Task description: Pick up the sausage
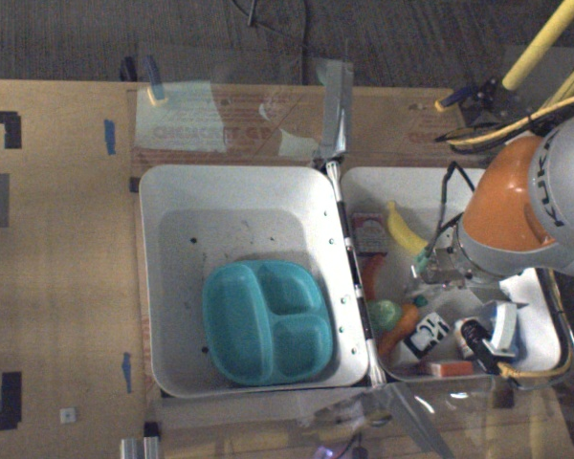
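1. we see the arm (509,220) reaching in from 3 o'clock. its end effector (438,269) is low over the middle of the right bin (416,173), just below the banana (405,228).
2. the wrist body covers the tip, so we cannot tell whether the end effector is spread or pressed together. we see nothing held in it.
3. we take the sausage (371,277) to be the reddish, elongated piece against the right bin's left wall. it sits between the small red-and-white box (367,232) at its 12 o'clock and the green item (385,312) at its 6 o'clock. it is small and partly shaded, so this reading is tentative.
4. the relation that matters: the sausage lies at roughly 9 o'clock from the end effector, near but apart, with open bin floor between them.
5. its long axis seems to run from 12 to 6 o'clock, parallel to the wall. we judge a grasp should close across it, along the 9-to-3 line.
6. the risk we judge is crowding. the wall touches or nearly touches its 9 o'clock side, and the carrot (400,331) and green item press in at 5 to 6 o'clock.
7. the left bin (231,176), with its teal plate (268,321), lies further toward 9 o'clock and plays no part in this.
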Action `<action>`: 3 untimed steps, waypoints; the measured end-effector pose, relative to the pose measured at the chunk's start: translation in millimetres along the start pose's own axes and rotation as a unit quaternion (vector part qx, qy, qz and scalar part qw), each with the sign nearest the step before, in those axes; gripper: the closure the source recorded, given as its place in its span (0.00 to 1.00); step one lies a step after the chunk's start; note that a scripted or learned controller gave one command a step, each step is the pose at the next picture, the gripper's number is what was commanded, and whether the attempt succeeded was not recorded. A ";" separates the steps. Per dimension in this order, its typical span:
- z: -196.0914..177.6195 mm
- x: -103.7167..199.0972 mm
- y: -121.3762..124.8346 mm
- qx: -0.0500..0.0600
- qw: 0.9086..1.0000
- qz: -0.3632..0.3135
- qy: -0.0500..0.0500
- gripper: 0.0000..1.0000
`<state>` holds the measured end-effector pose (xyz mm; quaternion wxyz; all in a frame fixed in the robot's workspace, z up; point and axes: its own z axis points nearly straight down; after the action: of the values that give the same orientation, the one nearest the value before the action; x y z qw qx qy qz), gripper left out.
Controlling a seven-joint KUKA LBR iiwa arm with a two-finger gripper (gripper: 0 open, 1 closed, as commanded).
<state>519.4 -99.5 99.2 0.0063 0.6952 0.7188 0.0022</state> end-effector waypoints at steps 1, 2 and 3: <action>-84.9 54.7 61.4 0.007 0.976 0.218 0.001 1.00; -84.8 54.8 61.3 0.007 0.976 0.218 0.001 0.00; -151.5 -18.4 -3.3 0.007 0.958 0.286 0.001 0.00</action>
<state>514.9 -117.2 250.8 0.0000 0.8719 0.4896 -0.0008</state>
